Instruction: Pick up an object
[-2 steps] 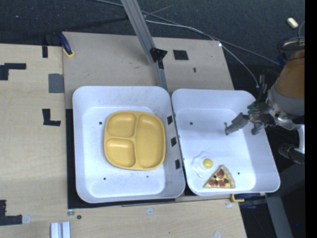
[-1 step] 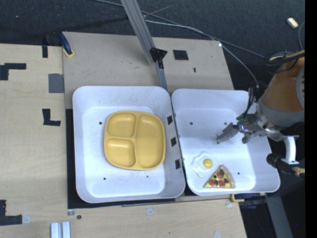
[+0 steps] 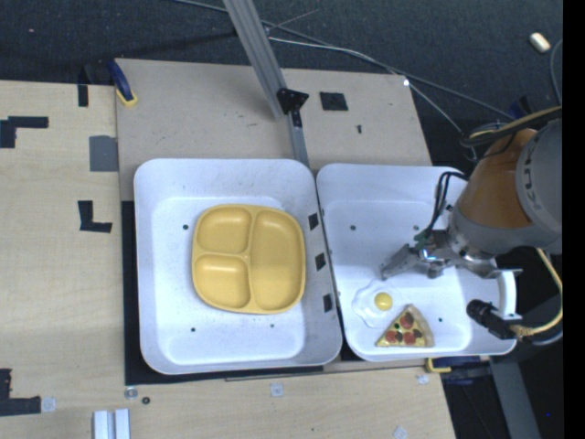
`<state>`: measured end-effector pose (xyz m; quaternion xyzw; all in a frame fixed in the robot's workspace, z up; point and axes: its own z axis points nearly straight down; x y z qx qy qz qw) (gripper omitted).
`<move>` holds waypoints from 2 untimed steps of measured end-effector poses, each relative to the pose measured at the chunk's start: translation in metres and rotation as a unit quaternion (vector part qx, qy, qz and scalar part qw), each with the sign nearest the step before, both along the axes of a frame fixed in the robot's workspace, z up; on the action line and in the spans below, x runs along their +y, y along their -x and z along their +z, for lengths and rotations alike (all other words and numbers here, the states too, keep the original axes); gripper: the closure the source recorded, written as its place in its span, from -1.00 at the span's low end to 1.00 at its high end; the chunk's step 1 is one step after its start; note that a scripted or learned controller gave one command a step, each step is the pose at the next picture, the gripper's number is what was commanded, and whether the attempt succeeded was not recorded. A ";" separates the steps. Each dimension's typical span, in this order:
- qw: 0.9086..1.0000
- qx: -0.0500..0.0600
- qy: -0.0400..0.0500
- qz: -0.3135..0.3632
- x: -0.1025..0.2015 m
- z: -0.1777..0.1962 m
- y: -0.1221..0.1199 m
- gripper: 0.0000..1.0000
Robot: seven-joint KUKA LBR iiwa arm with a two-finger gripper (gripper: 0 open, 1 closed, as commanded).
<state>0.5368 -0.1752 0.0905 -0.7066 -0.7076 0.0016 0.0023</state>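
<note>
The grey arm with its orange band (image 3: 498,190) reaches in from the right, over the right-hand shallow white bin (image 3: 366,199). The two-finger gripper (image 3: 398,263) sits low inside this bin, fingers spread apart and holding nothing. Just below it lie a toy fried egg, white with a yellow yolk (image 3: 375,303), and a toy pizza slice with red toppings (image 3: 407,329) (the two lie just beside each other, near the bin's front wall). The left-hand white bin (image 3: 155,245) holds a yellow plastic plate with three compartments (image 3: 248,258).
</note>
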 end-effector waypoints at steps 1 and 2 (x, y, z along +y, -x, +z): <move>1.000 -0.001 0.000 0.000 0.000 0.013 -0.001 1.00; 1.000 -0.004 0.001 0.000 0.003 0.063 -0.011 1.00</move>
